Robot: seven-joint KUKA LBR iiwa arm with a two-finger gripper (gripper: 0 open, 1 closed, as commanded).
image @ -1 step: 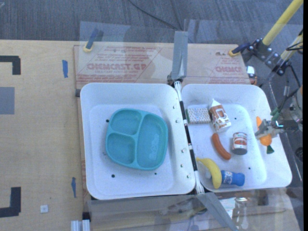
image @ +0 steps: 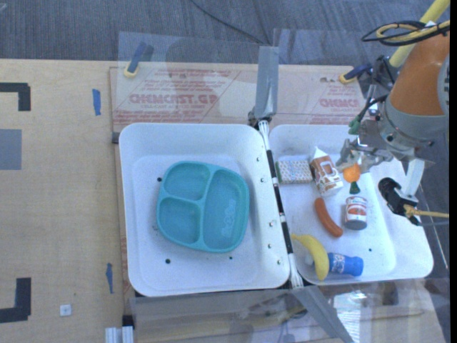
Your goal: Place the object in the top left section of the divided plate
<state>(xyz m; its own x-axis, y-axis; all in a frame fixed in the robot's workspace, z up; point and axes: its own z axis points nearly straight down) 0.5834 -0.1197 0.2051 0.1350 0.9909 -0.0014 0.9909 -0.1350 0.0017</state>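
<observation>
Here, the smooth teal divided plate [image: 203,207] with three rounded sections sits in the left white bin [image: 136,191]. The gripper [image: 355,164] hangs over the right bin [image: 414,259], above a small orange carrot [image: 351,172]. I cannot tell if its jaws are open or closed.

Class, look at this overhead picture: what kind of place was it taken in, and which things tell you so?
Probably a robotics lab test bench. A robot arm reaches over two white bins; one holds a teal divided plate, the other toy food such as a banana. Carpet and cable lie behind.
</observation>
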